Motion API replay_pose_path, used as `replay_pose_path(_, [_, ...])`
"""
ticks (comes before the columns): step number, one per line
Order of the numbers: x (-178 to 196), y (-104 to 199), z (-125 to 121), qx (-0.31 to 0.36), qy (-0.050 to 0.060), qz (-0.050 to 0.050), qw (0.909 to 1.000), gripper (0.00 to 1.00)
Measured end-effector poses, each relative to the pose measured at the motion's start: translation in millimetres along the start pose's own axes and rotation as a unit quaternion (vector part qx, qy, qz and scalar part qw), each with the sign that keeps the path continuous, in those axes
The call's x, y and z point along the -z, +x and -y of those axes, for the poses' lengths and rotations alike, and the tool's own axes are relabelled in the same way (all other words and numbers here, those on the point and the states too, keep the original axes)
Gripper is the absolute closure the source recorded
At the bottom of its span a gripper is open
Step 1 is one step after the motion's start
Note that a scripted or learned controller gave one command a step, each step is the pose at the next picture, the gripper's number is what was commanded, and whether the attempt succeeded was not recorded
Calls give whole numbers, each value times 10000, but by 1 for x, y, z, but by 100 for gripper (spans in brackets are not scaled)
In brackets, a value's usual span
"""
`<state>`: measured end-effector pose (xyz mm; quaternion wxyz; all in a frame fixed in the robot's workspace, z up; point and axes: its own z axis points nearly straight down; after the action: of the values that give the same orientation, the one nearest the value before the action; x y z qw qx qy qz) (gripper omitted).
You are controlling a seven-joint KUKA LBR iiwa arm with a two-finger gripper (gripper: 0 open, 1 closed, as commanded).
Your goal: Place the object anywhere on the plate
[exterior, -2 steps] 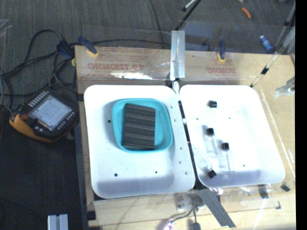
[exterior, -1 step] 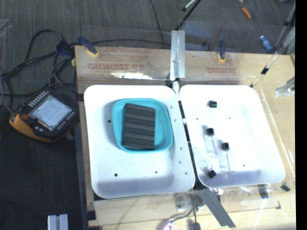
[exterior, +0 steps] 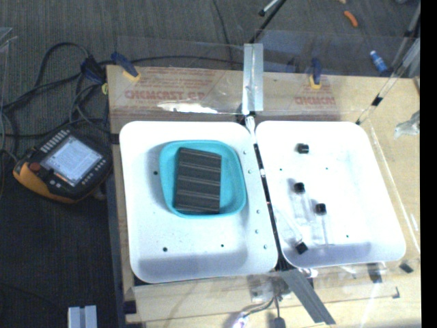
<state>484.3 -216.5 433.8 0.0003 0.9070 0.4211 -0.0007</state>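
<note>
In the left bin, a teal plate sits near centre. On the plate lies a dark ribbed block, flat, its long axis running from the plate's far rim toward its near rim, tilted slightly. Block rests wholly within the rim; placement looks done. End effector state: cannot tell. Right of the plate, the other bin holds small clear, black-capped pieces.

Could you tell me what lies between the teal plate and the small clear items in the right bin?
In the camera view, the two bins' adjoining white rims separate the teal plate, which bears a dark ribbed block, from the clear items.
</note>
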Motion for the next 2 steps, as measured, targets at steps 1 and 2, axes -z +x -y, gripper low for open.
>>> replay_pose_path(1, [0,0,0,0,0,1,10000,0])
replay_pose_path(2, [0,-1,-1,-767,3,-1,9971,0])
